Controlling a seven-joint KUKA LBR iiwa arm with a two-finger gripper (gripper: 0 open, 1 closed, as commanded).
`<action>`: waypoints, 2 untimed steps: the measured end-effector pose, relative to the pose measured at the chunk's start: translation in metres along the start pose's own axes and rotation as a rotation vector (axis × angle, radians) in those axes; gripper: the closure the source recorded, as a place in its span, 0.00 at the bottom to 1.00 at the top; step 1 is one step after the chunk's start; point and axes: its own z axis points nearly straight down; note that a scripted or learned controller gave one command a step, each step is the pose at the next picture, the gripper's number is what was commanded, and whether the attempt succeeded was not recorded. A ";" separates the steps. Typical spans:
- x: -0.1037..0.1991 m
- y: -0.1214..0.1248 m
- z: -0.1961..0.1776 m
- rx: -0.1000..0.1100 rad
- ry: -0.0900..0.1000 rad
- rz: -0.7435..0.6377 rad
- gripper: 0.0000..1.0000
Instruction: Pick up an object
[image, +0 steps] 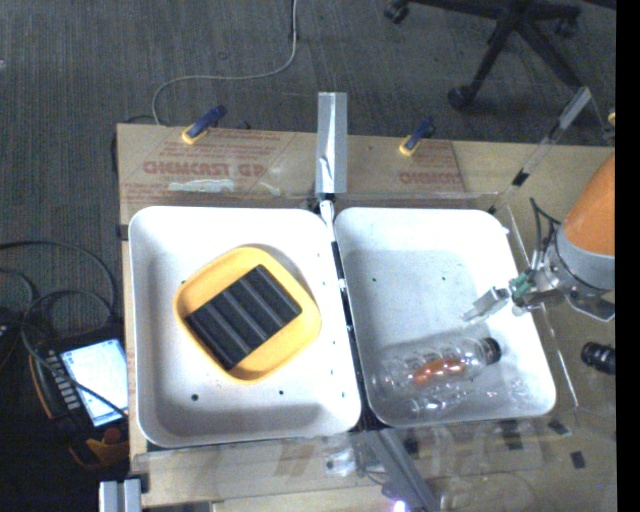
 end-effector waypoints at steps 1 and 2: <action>0.092 -0.008 0.093 -0.017 -0.005 -0.036 0.00; 0.074 0.086 0.094 -0.017 -0.004 0.080 0.00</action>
